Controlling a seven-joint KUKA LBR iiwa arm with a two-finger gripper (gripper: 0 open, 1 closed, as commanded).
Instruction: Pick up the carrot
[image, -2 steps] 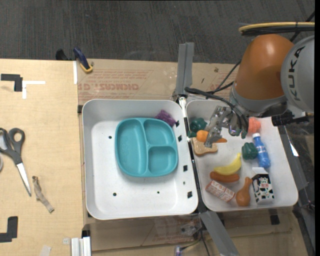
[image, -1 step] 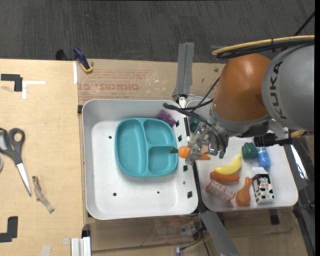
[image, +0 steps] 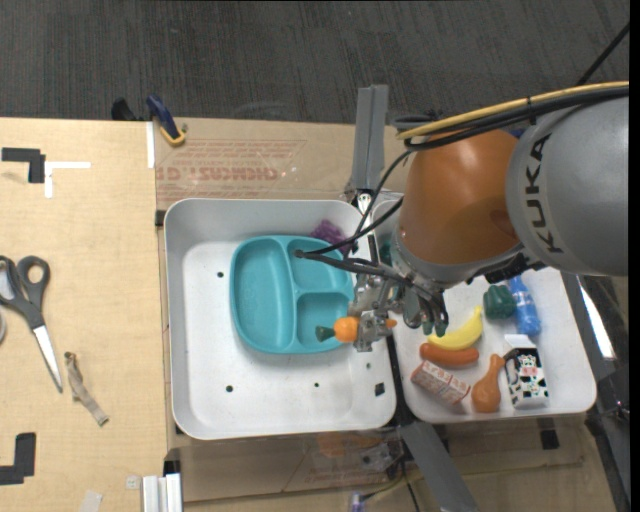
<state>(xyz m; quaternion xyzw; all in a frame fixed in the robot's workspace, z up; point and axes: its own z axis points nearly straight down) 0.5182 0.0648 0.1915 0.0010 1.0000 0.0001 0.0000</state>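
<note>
You've got one carrot at the teal tray's lower right edge, gripper touching it. Can't tell the pincer's state. Two bins.

Bright, even overhead light; soft shadows inside the left bin, mild glare on the orange band, focus sharp

plate in left bin, carrot on plate's right edge

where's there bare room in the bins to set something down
Left bin: bare floor left of and below the teal plate. Right bin: crowded with banana, hot dog and cow carton; the pincer hovers by the carrot.
</note>
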